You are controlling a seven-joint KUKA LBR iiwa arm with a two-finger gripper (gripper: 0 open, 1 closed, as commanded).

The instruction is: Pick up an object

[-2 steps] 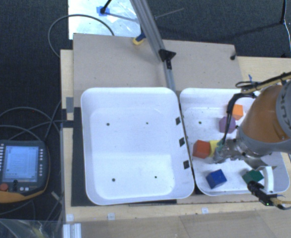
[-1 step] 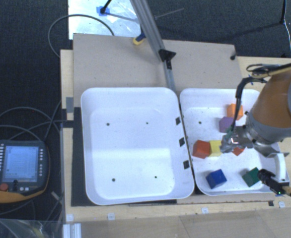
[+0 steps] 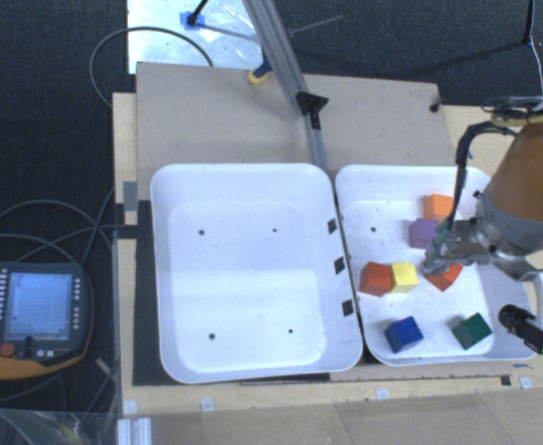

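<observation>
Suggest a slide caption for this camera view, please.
Arm's pincer lowered among coloured blocks in the right bin.

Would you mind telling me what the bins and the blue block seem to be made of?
The bins look like moulded white plastic: smooth, rounded rims, faint sheen. The blue block looks like painted wood or foam: matte, flat colour, crisp edges; the picture leaves it open.

Beneath the gripper [image 3: 441, 260] lies a small red-orange block [image 3: 445, 276], partly hidden, tilted. A yellow cube [image 3: 404, 275] sits just left, touching an orange-red cube [image 3: 375, 278].
</observation>
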